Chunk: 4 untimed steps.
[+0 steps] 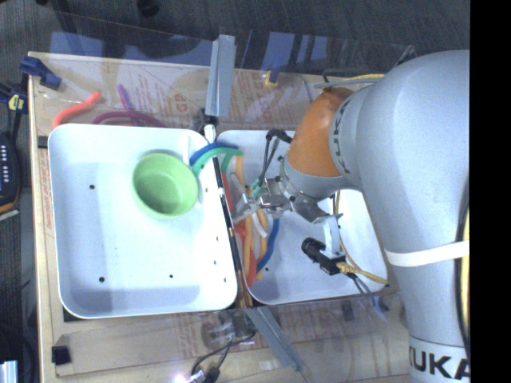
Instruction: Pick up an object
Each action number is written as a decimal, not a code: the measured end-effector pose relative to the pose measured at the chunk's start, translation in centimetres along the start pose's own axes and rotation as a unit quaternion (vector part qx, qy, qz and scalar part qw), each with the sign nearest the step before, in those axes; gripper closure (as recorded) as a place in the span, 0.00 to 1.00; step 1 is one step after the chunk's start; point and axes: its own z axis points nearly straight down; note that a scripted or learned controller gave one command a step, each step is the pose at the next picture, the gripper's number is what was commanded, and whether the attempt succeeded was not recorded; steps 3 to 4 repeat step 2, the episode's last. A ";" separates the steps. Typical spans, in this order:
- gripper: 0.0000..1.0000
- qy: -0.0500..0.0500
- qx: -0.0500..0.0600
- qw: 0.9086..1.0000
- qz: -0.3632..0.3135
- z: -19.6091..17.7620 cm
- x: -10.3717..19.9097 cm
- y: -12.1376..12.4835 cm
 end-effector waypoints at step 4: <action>1.00 0.004 -0.009 0.998 -0.068 -10.0 2.7 3.3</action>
